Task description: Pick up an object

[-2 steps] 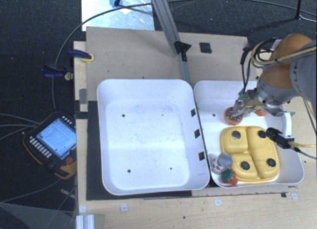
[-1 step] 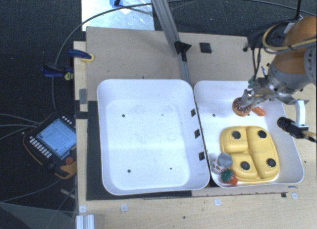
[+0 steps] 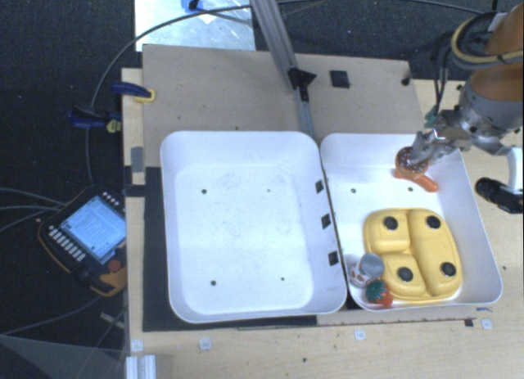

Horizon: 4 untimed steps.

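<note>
In the right bin (image 3: 483,230), my gripper (image 3: 427,150) hangs low over the far part, reaching in from the right. Directly at its tip is a small brown and orange object (image 3: 412,168), with an orange piece sticking out toward the front; whether it is held or only touched I cannot tell. A large yellow block with several black dots (image 3: 413,254) lies in the near half of the same bin. A small grey piece (image 3: 370,265) and a green and red piece (image 3: 377,291) sit at that bin's front left corner.
The left bin (image 3: 176,205) stands beside the right one, their walls meeting in the middle. A grey pole (image 3: 274,25) slants across the bench's far side. A handheld pendant (image 3: 86,234) lies off the bench at the left.
</note>
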{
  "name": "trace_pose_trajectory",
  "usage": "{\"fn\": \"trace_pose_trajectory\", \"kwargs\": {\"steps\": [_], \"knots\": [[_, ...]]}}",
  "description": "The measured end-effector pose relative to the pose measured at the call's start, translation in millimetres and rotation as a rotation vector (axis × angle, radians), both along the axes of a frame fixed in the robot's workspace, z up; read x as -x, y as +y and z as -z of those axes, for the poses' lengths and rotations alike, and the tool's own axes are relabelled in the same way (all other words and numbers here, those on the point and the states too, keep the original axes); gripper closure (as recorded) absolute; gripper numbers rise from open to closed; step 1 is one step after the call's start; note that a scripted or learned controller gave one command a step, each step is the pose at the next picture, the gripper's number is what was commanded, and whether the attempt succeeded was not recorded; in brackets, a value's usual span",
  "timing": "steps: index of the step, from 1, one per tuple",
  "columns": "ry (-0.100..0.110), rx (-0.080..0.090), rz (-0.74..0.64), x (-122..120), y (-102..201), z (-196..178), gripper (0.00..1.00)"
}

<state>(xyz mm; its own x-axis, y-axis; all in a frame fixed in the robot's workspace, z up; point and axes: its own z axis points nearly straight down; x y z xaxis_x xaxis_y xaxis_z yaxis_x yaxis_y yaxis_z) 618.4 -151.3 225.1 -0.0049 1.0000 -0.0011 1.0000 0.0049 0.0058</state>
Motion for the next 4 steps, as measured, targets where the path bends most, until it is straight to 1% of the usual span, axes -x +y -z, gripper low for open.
{"fn": "trace_pose_trajectory", "kwargs": {"steps": [1,2,3,4], "knots": [[0.004,-0.002,-0.005,5.7,61.2,-4.8,1.00],[0.005,-0.002,-0.005,10.5,115.3,5.2,1.00],[0.004,-0.003,-0.005,7.4,159.5,0.4,1.00],[0.004,-0.002,-0.004,3.2,215.3,9.0,1.00]]}}
